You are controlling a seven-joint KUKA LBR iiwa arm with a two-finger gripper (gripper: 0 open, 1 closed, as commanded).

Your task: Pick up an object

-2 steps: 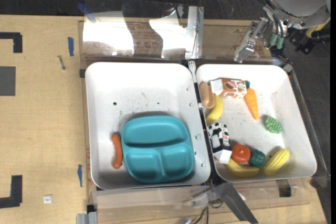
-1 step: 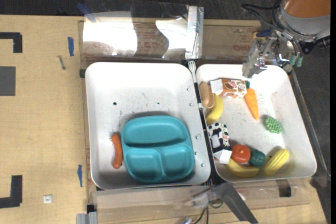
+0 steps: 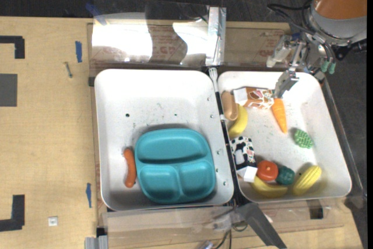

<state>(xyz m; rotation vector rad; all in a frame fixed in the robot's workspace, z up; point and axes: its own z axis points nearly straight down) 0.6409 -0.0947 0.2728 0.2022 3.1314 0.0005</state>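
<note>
Nearest us, the left bin (image 3: 111, 90) holds one teal tray (image 3: 173, 165) and one orange sausage (image 3: 129, 168). In the right bin (image 3: 332, 119) we count two bananas, one corn cob (image 3: 308, 178), one tomato (image 3: 267, 170) and one carrot (image 3: 280, 115). At its far edge, just above the carrot, hangs the gripper (image 3: 285, 84); we cannot tell how its jaws stand.

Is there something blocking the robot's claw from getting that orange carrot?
Nothing visible does. The gripper hangs just above the carrot's top end in the right bin. The orange-and-white packet lies beside the carrot on its left, not between them.
</note>
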